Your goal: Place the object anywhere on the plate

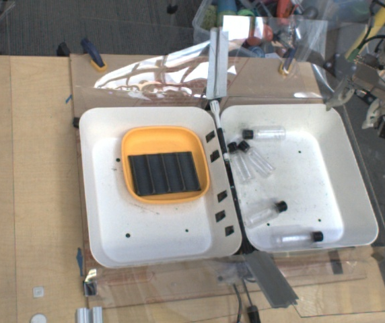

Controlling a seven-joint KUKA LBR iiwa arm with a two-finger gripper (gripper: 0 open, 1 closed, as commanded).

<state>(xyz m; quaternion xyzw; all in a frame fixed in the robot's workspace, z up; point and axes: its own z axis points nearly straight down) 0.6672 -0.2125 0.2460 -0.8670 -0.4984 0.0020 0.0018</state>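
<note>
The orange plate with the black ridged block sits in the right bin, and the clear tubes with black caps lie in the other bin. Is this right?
Not quite. The camera view shows the orange plate with the black ridged block in the left bin; the clear tubes lie in the right bin.

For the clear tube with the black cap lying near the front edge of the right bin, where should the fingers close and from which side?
Grip the clear tube at mid-body, coming straight down from above. It lies flat and roughly parallel to the right bin front wall, so the fingers should straddle its narrow width, across the long axis. The near wall looks close, leaving little room on that side. Avoid the black cap end.
</note>
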